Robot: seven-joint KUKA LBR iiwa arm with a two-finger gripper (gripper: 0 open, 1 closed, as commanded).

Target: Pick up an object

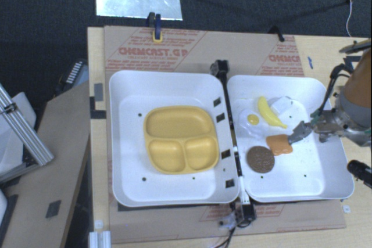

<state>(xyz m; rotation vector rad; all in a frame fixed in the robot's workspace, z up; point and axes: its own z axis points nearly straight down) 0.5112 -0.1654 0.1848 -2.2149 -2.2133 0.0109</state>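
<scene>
In the right bin [302, 183] lie a yellow banana [269, 112], a fried egg toy [251, 120], an orange toast-like piece [279, 144] and a round brown patty [260, 159]. A whitish clear piece [285, 105] sits beside the banana. My gripper [297, 133] reaches in from the right, low over the bin, its tip just right of the orange piece. Nothing shows between its fingers.
The left bin [125, 96] holds a yellow three-compartment plate [177, 139]. A black divider with clips [226, 125] runs between the bins. Cardboard lies under both bins, and a metal frame [20, 130] stands at the far left.
</scene>
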